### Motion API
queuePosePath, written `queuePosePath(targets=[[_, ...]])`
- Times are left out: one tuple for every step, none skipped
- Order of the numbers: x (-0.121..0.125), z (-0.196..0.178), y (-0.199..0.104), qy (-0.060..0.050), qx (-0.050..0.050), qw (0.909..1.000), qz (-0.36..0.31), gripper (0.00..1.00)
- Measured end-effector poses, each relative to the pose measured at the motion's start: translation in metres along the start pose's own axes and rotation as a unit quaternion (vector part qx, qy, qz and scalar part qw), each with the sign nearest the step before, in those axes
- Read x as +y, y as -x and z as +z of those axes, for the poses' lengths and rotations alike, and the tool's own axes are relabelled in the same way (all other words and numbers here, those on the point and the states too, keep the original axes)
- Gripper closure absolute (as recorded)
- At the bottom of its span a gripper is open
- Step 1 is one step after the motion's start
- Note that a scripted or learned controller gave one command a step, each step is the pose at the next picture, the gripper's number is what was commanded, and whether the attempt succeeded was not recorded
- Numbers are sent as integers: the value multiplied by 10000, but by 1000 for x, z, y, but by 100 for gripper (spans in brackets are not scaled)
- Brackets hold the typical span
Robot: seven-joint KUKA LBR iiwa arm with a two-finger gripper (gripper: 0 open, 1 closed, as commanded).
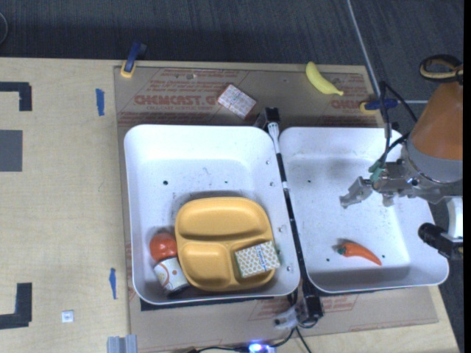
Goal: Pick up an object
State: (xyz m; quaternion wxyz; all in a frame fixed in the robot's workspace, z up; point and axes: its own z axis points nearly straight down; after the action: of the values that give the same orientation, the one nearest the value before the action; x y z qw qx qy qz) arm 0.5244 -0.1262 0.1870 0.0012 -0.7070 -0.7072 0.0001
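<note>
An orange chili-shaped toy [359, 251] lies in the right bin [324, 160] near its front wall. My gripper [355, 194] hangs over the middle of that bin, above and slightly behind the chili, with nothing seen in it. In the left bin [199, 153] a yellow divided tray [221, 230] carries a small patterned block [256, 259] in its front right compartment. A red ball [163, 245] and a small white and orange can [170, 273] sit against the tray's left side.
Behind the bins, on the cardboard sheet, lie a yellow banana [322, 79] and a checkered packet [236, 100]. A black divider bar [283, 190] runs between the two bins. My arm [440, 134] enters from the right over the right bin's edge.
</note>
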Motion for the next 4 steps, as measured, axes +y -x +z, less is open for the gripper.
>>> queuePosePath(targets=[[-41,101,41,16,-13,10000,11,0],[-44,101,29,24,-6,10000,3,0],[-44,101,46,32,-16,10000,4,0],[-44,101,20,23,-6,10000,-3,0]])
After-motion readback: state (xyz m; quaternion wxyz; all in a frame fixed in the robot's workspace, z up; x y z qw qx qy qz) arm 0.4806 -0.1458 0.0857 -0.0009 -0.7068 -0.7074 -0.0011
